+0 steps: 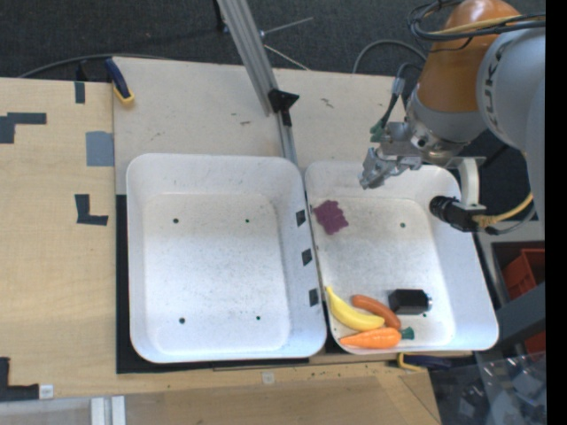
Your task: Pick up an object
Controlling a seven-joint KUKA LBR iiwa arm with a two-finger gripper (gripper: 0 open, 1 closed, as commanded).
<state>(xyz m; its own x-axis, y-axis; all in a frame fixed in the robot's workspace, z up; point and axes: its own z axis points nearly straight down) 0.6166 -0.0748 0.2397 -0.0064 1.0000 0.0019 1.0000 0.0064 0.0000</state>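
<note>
The right bin (461, 237) holds a purple lump (330, 216) near its far left corner. Along its near edge lie a yellow banana (347, 312), an orange carrot (376, 338), a smaller red-orange piece (376, 307) and a black block (409, 301). My gripper (376, 172) hangs over the bin's far rim, to the right of the purple lump and apart from it. Nothing is visible between its tips.
The left bin (213, 255) lies beside the right one. A slanted metal post (252, 56) rises behind the bins' shared edge. Cables trail by the arm at the right. Tape marks sit on the bench at far left.
</note>
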